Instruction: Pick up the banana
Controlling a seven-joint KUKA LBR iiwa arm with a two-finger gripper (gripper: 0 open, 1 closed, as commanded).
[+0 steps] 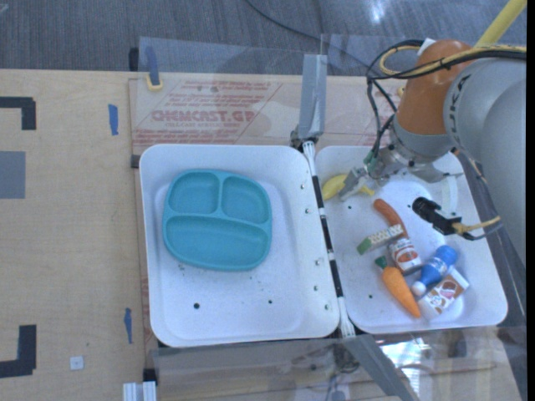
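Reach/grasp step: gripper (pixel 361 180) is down at the banana (pixel 335 187) in the top-left corner of the right bin (pixel 489 307), can't tell if the claw is apart or clamped, so next move needs a confirmed clamp before lifting straight up

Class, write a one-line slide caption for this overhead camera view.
Arm's end effector reaches the banana at the right bin's upper left corner; a blue divided plate sits in the left bin.

A tray (pixel 217 220) lies in the left bin (pixel 159 307); in the right bin (pixel 485 307), the banana (pixel 334 187) lies far left (carrot (pixel 400 291) nearer the front).
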